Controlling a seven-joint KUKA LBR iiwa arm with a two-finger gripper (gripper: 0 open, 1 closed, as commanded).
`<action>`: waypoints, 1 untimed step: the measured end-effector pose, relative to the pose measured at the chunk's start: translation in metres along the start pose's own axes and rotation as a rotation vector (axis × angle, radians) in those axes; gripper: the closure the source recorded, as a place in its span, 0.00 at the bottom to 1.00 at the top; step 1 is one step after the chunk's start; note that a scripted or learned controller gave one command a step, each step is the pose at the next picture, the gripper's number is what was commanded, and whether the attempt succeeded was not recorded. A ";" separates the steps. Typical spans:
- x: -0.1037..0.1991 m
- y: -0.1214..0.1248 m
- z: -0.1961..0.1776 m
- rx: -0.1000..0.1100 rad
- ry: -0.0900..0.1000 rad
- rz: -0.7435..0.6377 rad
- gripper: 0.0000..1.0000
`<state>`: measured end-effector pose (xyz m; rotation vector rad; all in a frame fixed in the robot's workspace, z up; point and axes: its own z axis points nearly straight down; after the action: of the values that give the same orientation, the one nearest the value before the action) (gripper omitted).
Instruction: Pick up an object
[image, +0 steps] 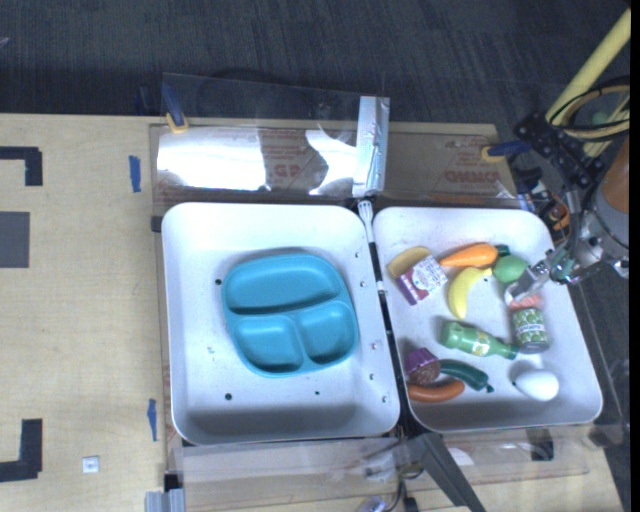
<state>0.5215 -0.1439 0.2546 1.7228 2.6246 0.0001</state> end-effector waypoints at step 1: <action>0.005 0.051 0.046 0.004 0.002 0.263 1.00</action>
<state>0.5663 -0.1193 0.2085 2.0548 2.3787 -0.0025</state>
